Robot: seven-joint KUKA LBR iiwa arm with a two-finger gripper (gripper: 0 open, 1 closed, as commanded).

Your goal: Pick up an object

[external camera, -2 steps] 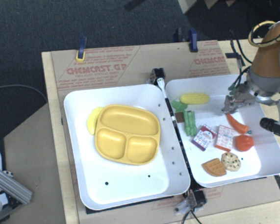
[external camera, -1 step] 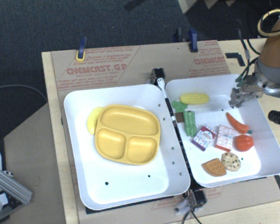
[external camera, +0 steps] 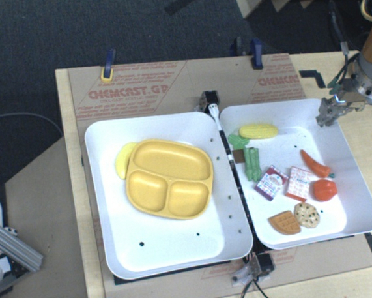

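Note:
The right bin (external camera: 344, 156) holds several toy foods: a yellow corn cob (external camera: 257, 131), a green piece (external camera: 251, 163), two small printed packets (external camera: 270, 183) (external camera: 298, 182), an orange-red carrot or pepper (external camera: 315, 163), a red tomato (external camera: 325, 190), a cookie (external camera: 307, 214) and a brown cracker (external camera: 285, 223). My gripper (external camera: 330, 113) hangs at the bin's upper right edge, above the rim and well away from the foods. Nothing shows between its fingers.
The left bin (external camera: 113, 204) holds a yellow compartment tray (external camera: 169, 178) with a yellow piece (external camera: 123, 159) tucked under its left edge. Blue and yellow clamps (external camera: 107, 66) (external camera: 256, 53) hold the cardboard at the back. Cables lie at the bench's front and right.

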